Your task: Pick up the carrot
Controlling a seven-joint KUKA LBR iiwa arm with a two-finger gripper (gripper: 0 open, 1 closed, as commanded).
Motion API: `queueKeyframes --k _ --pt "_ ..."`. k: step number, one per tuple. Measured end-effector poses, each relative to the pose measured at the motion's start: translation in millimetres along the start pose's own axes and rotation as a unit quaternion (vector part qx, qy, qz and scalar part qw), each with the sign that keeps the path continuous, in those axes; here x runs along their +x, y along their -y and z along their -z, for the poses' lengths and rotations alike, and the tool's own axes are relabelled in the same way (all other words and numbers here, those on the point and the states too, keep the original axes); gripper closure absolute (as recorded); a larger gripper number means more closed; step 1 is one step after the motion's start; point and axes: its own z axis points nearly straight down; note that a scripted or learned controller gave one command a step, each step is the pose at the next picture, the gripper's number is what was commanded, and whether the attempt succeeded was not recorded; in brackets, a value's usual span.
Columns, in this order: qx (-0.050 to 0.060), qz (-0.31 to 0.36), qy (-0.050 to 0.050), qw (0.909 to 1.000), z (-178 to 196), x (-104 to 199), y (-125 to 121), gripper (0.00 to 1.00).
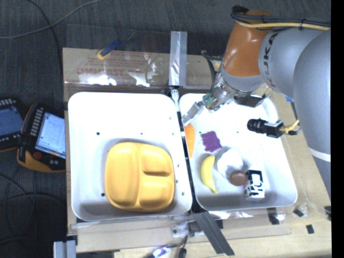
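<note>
Bright, even overhead light; glare washes out the white bins (129,104), soft shadows lie beneath objects, and the dark floor (32,36) looks slightly grainy.

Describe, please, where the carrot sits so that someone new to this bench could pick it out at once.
Start at the right-hand white bin of the two. Go to its left wall, beside the divider; the carrot lies there lengthwise, just below the gripper. It is the only orange piece in that bin, slim and tapered, unlike the curved yellow banana and the purple item to its right.
</note>
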Motion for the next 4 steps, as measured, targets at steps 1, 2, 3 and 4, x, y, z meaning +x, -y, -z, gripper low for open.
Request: queueKeyframes --k 1,2,3,4 --pt "-0.001 0.065 0.001 0.9979 0.5 -2.6 -11.9 0.0" --pt "-0.001 0.175 0.0 0.9845 0.3 5.7 -6.9 0.0" --pt "-0.001 0.204 0.001 0.979 0.4 12.4 -18.4 0.0" --pt "-0.001 0.238 0.002 0.9713 0.9 4.6 -23.8 0.0"
